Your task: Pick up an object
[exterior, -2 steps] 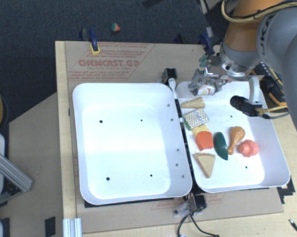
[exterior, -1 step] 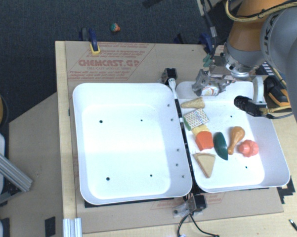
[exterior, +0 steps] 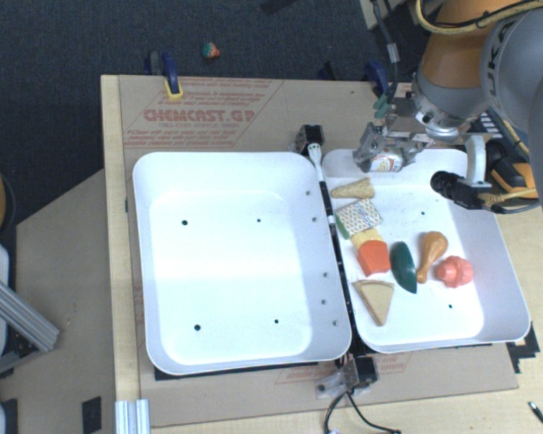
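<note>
The hand (exterior: 386, 148) hangs over the far left corner of the right bin (exterior: 501, 283), and a small pale object (exterior: 388, 163) sits at its fingertips; whether the fingers are apart or clamped on it cannot be told. Just nearer lie a tan wedge (exterior: 352, 189) and a checkered packet (exterior: 359, 215), then an orange block (exterior: 373, 257), a green pepper (exterior: 403, 265), a drumstick (exterior: 428, 250) and a pink ball (exterior: 452, 271).

Gripper (exterior: 386, 156) over right bin (exterior: 488, 324) (far corner), toy food nearby.
</note>
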Robot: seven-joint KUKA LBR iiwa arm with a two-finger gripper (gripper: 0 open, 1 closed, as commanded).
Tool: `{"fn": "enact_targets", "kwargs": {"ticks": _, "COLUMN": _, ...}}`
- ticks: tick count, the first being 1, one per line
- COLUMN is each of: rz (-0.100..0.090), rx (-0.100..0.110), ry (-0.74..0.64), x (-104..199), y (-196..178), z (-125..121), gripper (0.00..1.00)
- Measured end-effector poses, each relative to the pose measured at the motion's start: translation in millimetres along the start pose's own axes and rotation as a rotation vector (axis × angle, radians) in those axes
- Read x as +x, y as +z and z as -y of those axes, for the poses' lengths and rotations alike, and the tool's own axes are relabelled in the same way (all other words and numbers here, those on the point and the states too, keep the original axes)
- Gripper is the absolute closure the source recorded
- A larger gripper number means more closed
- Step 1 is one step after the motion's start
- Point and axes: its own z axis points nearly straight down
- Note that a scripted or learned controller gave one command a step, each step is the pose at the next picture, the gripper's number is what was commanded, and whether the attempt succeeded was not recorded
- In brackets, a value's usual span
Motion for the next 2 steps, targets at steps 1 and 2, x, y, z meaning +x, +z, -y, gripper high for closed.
{"fn": "enact_targets", "kwargs": {"ticks": 1, "rz": 0.001, "rx": -0.002, "ry": -0.001, "x": 0.3, "y": -10.2, "z": -0.6, "gripper": 1.00}}
{"fn": "enact_targets", "kwargs": {"ticks": 2, "rz": 0.002, "rx": -0.005, "ry": -0.001, "x": 0.5, "y": -20.5, "z": -1.2, "gripper": 1.00}}
